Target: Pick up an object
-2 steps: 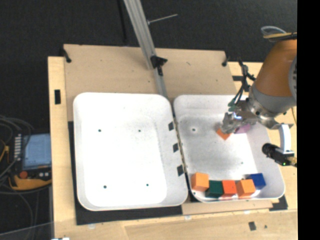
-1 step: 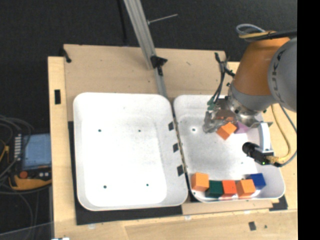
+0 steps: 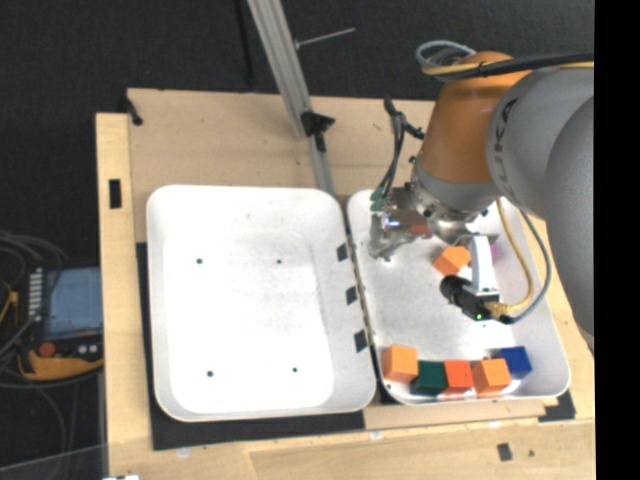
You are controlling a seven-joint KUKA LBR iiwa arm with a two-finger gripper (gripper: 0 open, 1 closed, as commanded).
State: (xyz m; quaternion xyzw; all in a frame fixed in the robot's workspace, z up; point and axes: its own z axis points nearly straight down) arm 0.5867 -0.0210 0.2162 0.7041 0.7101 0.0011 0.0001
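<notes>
My gripper [image 3: 384,236] hangs low over the far left part of the right bin [image 3: 400,298], close to the wall shared with the left bin. An orange block [image 3: 452,259] lies tilted just to its right, apart from it. Along the right bin's near edge sit an orange block [image 3: 401,361], a green block [image 3: 431,376], a red-orange block [image 3: 458,373], another orange block [image 3: 491,373] and a blue block [image 3: 515,360]. I see nothing between the gripper and the bin floor beneath it.
The left bin [image 3: 250,298] lies beside the right one. A slanted metal pole [image 3: 290,78] rises behind the bins. A black fitting with a cable [image 3: 468,296] hangs from the wrist over the right bin. Electronics [image 3: 60,313] sit off the bench at left.
</notes>
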